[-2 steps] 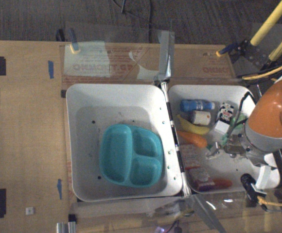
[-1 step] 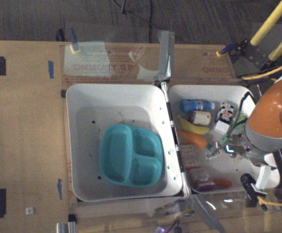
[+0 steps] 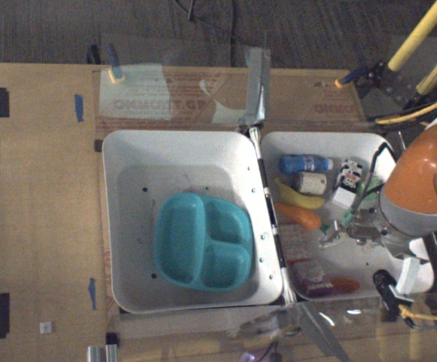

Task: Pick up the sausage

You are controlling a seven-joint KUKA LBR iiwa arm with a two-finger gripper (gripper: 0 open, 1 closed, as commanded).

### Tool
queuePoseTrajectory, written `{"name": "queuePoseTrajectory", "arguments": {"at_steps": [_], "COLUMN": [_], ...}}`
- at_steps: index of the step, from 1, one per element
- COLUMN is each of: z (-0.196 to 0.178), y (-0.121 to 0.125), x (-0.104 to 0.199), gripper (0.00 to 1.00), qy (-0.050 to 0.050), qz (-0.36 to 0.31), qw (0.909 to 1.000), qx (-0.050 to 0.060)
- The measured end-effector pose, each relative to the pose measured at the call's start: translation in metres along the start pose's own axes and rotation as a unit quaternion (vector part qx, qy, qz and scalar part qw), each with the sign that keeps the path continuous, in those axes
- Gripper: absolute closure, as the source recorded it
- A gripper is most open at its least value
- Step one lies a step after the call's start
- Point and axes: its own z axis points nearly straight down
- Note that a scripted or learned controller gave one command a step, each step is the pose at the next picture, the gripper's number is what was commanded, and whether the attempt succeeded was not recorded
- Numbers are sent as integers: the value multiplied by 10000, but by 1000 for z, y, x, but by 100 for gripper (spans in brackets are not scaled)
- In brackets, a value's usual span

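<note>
Starting at the left, the left bin [image 3: 128, 172] holds a teal divided plate [image 3: 202, 241] and nothing the task calls for. Across the divider, the right bin [image 3: 320, 138] is crowded: a blue bottle [image 3: 305, 163] and a small can [image 3: 310, 182] sit near the back, a banana [image 3: 297, 197] and a carrot [image 3: 300, 216] lie just in front of them, and a dark packet [image 3: 313, 276] rests near the front wall. The sausage [image 3: 340, 284], reddish and slim, lies just beside that packet, close against the bin's front edge. Further right, the gripper [image 3: 337, 234] hangs over the bin's middle, apart from the sausage; whether it is parted or closed cannot be told. The likely risks are clutter and the wall: a descent slightly off could catch the packet or the carrot instead, or a round sausage could roll away against the rim.
</note>
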Motion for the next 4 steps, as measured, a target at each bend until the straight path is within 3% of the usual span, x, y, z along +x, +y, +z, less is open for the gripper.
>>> {"name": "queuePoseTrajectory", "arguments": {"at_steps": [1, 2, 3, 4], "z": [0, -31, 28, 17], "y": [0, 6, 3, 3], "x": [0, -45, -15, -15], "gripper": [0, 0, 0, 100], "qy": [0, -1, 3, -5], "qz": [0, 656, 3050, 3041], "qw": [10000, 9978, 9524, 9526], "qx": [0, 2, -14, -13]}}
